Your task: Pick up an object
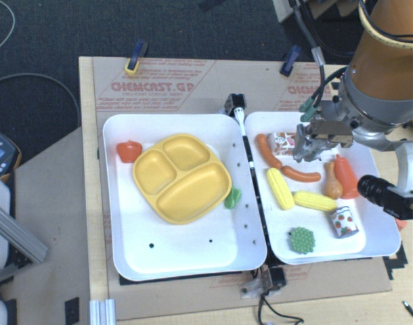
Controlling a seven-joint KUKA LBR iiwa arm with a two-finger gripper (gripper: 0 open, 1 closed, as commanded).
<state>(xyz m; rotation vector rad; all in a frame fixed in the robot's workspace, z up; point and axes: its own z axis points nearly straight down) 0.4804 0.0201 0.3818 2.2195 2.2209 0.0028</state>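
End effector [313, 147] hovers at the right bin's [369, 248] 12 o'clock, directly over crowded sausages [300, 174]; its grip state cannot be told; risk: clipping neighbouring corn [280, 188], closing on nothing.

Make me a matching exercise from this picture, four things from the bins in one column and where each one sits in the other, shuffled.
Things:
1. yellow divided plate
2. red toy
3. green round toy
4. small can

Places:
A. left bin, far left corner
B. right bin, near edge, left of the can
C. middle of the left bin
D. right bin, near right corner

Pairs: 1-C, 2-A, 3-B, 4-D
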